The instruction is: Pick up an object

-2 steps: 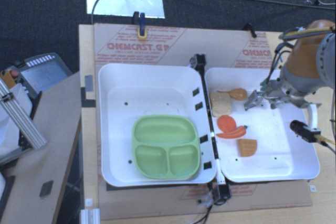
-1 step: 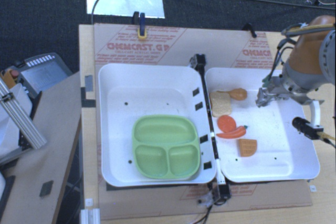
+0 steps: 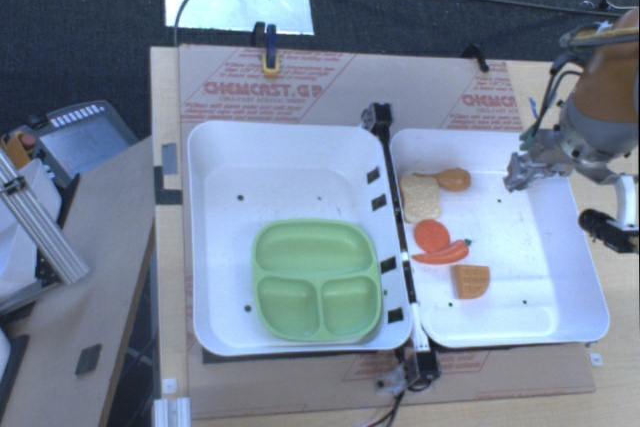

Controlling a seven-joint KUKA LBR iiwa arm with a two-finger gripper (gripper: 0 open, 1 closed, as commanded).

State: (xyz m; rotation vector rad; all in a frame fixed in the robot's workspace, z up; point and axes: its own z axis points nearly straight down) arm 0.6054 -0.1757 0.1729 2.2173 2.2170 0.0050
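In the right bin (image 3: 560, 245) lie several small food toys along its left side: a pale cracker (image 3: 421, 197), an orange-brown oval piece (image 3: 454, 179), a red round slice (image 3: 432, 234), a red chili pepper (image 3: 440, 254) and an orange wedge (image 3: 470, 280). My gripper (image 3: 520, 173) hangs over the upper right part of this bin, well to the right of the toys. Nothing shows between its fingers.
The left bin (image 3: 290, 165) holds a green divided plate (image 3: 317, 279) at its front. A black clip strip (image 3: 392, 225) joins the two bins. A clamp (image 3: 268, 50) sits at the board's back edge, and cables run across the dark floor behind.
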